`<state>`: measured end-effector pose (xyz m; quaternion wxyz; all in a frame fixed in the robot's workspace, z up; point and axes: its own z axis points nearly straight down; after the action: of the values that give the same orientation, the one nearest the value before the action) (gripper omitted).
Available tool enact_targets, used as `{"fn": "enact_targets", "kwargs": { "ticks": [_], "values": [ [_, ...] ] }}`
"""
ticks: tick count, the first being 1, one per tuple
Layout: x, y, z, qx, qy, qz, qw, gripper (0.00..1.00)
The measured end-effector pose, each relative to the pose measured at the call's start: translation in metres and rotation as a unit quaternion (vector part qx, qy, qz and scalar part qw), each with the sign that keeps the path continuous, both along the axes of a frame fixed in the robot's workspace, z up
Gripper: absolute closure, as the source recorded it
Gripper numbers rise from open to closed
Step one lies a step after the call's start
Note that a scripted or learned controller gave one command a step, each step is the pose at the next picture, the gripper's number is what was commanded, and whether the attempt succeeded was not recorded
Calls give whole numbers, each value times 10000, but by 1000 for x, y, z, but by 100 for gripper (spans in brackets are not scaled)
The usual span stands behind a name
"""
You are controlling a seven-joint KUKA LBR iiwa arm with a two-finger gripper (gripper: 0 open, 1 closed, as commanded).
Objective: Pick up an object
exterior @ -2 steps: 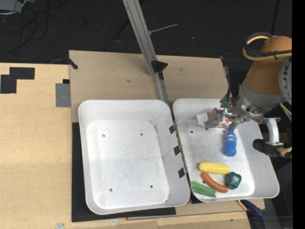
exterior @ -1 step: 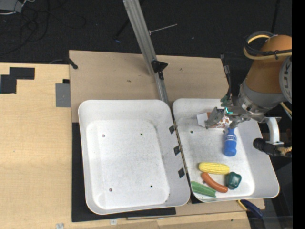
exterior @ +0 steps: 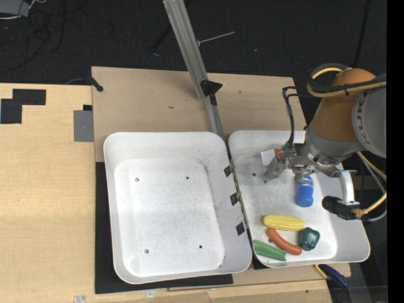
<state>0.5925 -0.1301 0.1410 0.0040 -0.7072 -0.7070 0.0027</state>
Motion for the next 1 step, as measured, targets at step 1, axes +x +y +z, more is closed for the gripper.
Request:
{"fn": "enact_targets", "kwargs": {
  "ticks": [1],
  "values": [
    [0,1,-50,-10,-44,-6,10000,0]
  ]
}}
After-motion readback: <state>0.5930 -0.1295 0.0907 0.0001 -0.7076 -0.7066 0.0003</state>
